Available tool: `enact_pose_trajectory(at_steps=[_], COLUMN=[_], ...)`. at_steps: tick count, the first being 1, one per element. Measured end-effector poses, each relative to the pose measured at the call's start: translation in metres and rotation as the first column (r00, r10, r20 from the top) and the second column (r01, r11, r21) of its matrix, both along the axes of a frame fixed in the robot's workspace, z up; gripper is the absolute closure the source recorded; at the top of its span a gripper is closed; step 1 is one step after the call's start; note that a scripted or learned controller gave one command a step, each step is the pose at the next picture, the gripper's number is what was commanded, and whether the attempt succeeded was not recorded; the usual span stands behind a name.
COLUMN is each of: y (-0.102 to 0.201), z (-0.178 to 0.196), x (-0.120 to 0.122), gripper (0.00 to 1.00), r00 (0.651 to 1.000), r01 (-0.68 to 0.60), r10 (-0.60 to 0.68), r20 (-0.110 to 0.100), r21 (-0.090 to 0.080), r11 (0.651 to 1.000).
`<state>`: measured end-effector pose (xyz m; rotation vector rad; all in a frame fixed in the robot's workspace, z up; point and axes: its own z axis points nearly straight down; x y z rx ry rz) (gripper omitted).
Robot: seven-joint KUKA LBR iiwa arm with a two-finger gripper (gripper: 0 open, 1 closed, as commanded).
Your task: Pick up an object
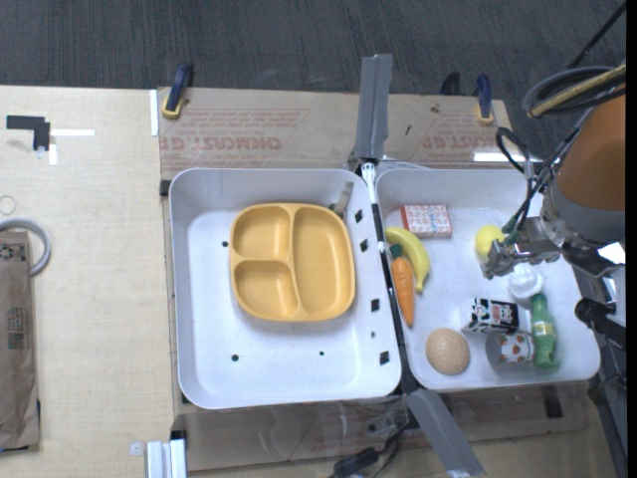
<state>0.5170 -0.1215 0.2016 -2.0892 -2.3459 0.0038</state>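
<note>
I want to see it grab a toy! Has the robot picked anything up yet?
Not yet. Done: the arm has reached over the right bin, and its gripper sits beside the yellow ball. In hand: nothing I can see. Left: grabbing and lifting something. The banana, carrot and green bottle all lie in the bin.

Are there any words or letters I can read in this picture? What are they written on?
"CHEMCAT" or close to it, in red letters seen upside down: on the cardboard sheet behind the bins. The rest of that print is too blurred to read.
Small red box: patterned print, too small to read.
Black and white carton: a picture, and no word I can make out.
Brown paper bag at the left edge: dark marks, too blurred to read.
</note>
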Motion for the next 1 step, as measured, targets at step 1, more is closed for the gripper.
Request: enact_pose_trajectory(at_steps=[1], y=[-0.0039], z=[0.0027], x=[0.0426], gripper=[1.00], r00=[0.985], r01=[0.174], r10=[-0.174], r20=[0.000], r21=[-0.001], r11=[0.985])
